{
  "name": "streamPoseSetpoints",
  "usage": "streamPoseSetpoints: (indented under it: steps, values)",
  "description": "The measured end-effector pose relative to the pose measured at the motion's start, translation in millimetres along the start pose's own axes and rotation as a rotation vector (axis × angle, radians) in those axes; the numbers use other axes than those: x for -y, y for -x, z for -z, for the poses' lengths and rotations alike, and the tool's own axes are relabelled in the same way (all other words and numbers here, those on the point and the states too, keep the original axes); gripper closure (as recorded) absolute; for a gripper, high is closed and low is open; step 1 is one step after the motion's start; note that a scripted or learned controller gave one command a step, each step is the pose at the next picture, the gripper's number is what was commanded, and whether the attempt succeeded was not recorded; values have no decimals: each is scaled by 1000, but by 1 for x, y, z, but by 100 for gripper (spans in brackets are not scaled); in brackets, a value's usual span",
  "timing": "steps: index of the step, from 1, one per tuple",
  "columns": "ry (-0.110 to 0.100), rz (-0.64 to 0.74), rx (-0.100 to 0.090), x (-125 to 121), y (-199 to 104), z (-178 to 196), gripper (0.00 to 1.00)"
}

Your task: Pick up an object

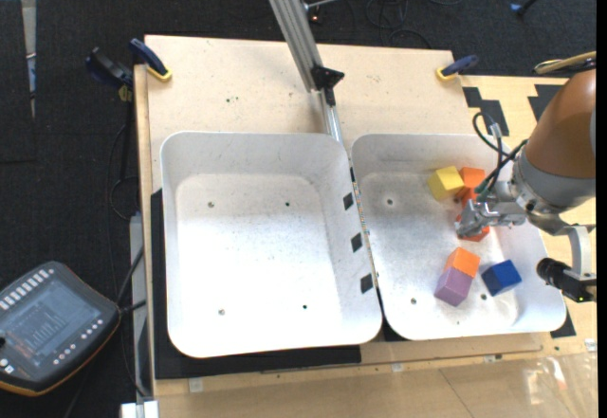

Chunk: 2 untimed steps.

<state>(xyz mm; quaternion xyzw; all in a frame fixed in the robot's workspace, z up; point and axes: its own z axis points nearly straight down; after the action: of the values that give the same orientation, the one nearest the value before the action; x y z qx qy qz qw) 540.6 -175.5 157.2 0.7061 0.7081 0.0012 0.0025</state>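
Observation:
The right bin [398, 217] holds several small blocks. A yellow cube [446, 183] and an orange cube [473, 178] sit near its far right. An orange block [465, 261], a purple block [453, 286] and a blue cube [501, 277] lie closer to the front. My gripper [472, 217] reaches in from the right and hangs low over a small red piece [477, 232], which it partly covers. I cannot tell whether it touches that piece.
The left bin [190, 217] stands beside the right one, their rims meeting at the middle. A slanted metal pole [289, 13] rises behind the bins. Clamps [152, 61] hold the board's far corners. A teach pendant [47, 326] lies at the lower left.

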Motion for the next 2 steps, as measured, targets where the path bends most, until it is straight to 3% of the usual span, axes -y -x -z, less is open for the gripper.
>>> streamPoseSetpoints:
  steps: [2]
  values:
    - [3, 1, 1, -11, -7, 98, 100]
